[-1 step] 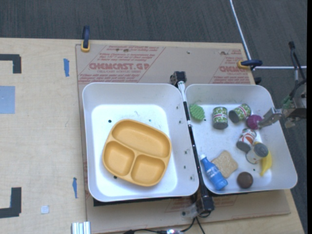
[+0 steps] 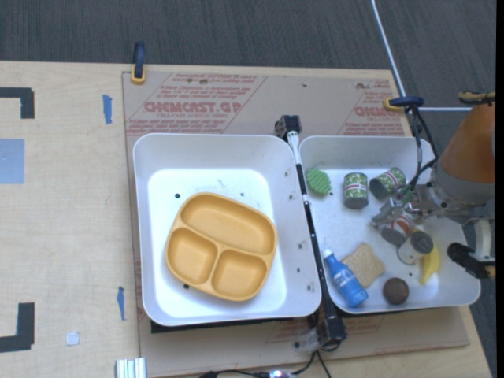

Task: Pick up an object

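Saw two shallow white plastic bins side by side at mid-frame, set on a brown cardboard sheet with red print (image 2: pixel 205 105) over a pale wooden counter (image 2: pixel 63 235). Found the left bin (image 2: pixel 146 211) holding a yellow-orange plastic tray with three compartments (image 2: pixel 220 246), lying flat near the bin's middle. Found the right bin (image 2: pixel 465 294) carrying the loose objects to pick from: a green knobbly round piece (image 2: pixel 318 181) at its upper left corner, a green-labelled tin can standing upright (image 2: pixel 356 189) just to the right of that, and a second green-labelled can tipped on its side (image 2: pixel 388 183) beside the first. Noted along the lower left wall a blue plastic bottle (image 2: pixel 344 278) lying down, touching a tan slice of toy bread (image 2: pixel 364 264); near these, toward the lower edge, a dark brown ball (image 2: pixel 395 290), and further right a yellow banana (image 2: pixel 429 262). Spotted the grey arm with its orange band (image 2: pixel 471 152) reaching in from the right edge of the frame, with the metal tool (image 2: pixel 400 217) low over the middle of the right bin, among the tipped can, the bread and the banana. Could not tell whether the tool was open or closed, nor whether anything was gripped. Noticed a blue and yellow clamp (image 2: pixel 138 61) at the cardboard's upper left corner.
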Controlling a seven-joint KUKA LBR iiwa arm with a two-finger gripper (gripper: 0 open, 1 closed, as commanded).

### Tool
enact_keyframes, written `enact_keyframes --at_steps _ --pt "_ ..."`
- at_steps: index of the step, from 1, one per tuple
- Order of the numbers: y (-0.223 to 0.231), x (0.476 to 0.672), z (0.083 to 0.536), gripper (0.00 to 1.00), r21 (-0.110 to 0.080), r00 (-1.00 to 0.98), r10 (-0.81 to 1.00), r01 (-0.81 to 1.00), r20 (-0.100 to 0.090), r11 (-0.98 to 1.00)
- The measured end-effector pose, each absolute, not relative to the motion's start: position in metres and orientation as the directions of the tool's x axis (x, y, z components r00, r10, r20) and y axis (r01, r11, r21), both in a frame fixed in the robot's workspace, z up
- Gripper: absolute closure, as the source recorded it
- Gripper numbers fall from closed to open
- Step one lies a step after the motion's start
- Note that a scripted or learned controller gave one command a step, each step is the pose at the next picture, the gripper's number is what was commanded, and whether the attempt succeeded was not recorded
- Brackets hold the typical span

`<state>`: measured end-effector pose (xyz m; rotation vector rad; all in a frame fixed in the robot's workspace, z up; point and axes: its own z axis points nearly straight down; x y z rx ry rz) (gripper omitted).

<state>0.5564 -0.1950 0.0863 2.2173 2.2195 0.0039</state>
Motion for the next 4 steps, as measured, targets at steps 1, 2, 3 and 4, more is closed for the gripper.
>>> enact_keyframes --at_steps 1,2,3,4 --pt "-0.134 0.541 0.087 0.0 0.004 -0.003 1.0 1.0 0.002 0.003" --pt "-0.136 0.544 0.098 1.0 0.012 0.0 1.0 1.0 -0.003 0.0" --pt "-0.058 0.505 0.185 1.0 0.002 -0.002 1.0 1.0 0.001 0.002" --pt "-0.07 0.48 0.206 1.0 0.0 0.0 1.0 1.0 0.001 0.0"
